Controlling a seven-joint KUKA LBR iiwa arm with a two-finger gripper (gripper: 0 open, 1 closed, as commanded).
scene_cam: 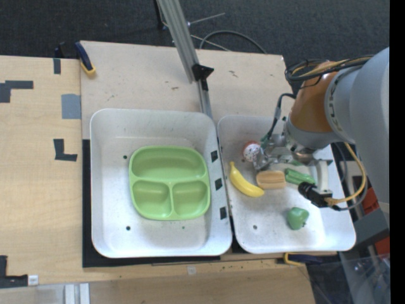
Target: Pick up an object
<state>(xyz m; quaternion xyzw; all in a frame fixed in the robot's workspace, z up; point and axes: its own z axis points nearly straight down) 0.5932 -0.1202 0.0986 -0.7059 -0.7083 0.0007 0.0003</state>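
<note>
Gripper (pixel 271 152) sits low over the right bin (pixel 329 236), hanging from the grey arm (pixel 354 100) with its orange band (pixel 311 106); whether it is spread or pressed together I cannot tell, since the wrist and dark metal parts hide it. Just beside it on the left lies a small white-and-red ball (pixel 252 151) — near, perhaps touching, though that is unclear. Below the tool lie a tan block (pixel 271 180) and, touching that block's left end, a yellow banana (pixel 244 182). A green stick (pixel 299 177) lies to the block's right, partly under the arm. Nearer the bin's front sits a green pepper-like piece (pixel 296 218), well apart from the tool. Left bin (pixel 107 233) holds a green divided plate (pixel 169 182).
</note>
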